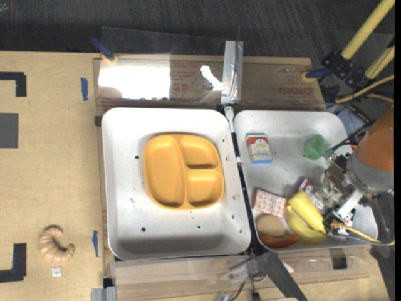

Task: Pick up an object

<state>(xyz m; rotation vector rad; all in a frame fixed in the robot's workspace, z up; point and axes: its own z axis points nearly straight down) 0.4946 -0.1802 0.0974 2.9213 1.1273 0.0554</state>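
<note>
Item: banana [304,214], yellow, lower right of the frame, lying in the right bin [288,127] just beside the gripper [328,200], which hangs over that bin's right side; whether the gripper is parted or closed you cannot tell from here. Handling, as judged: light, curved, smooth-skinned, likely to roll or slip; take it across the thick middle, not at the tapering ends. Neighbours crowd it: a red-and-white patterned packet [268,201] just to its left, a brown rounded item [270,224] at its lower left, so expect little room to close around it. Same bin, further up: a small white carton [259,148] and a green lump [315,147], both well apart from the banana. Left bin [119,168]: one yellow divided plate [183,170], centred, with nothing on it.
</note>
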